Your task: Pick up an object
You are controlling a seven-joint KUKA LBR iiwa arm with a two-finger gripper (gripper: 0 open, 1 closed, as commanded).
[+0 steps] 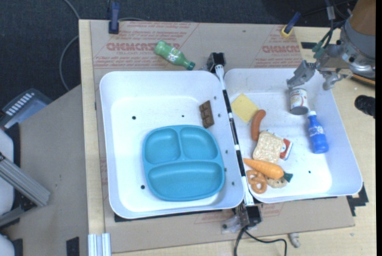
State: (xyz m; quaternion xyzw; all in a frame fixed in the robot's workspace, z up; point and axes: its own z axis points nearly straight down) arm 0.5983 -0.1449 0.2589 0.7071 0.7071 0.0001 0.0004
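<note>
Camera view: slanted look down on two white bins side by side on a bench
Gripper: over the far right part of the right bin, fingers spread apart with nothing between them
Arm: comes in from the right edge, above the bin's far corner
Can: small tin lying just below the left finger, inside the right bin; whether the finger touches it I cannot tell
Blue bottle: lies in the right bin, just right of the can, white cap pointing away from the viewer
Cheese slice: yellow, flat, near the bin's left wall
Sausage: reddish, just beside the cheese slice
Cracker: square, near the middle of the right bin, resting on a red and white piece
Carrot: orange, just below the cracker
Pretzel: beside the carrot, near the front wall
Left bin: holds a blue divided plate and a brown chocolate bar by its right wall
Green bottle: lies on the bench beyond the left bin
</note>
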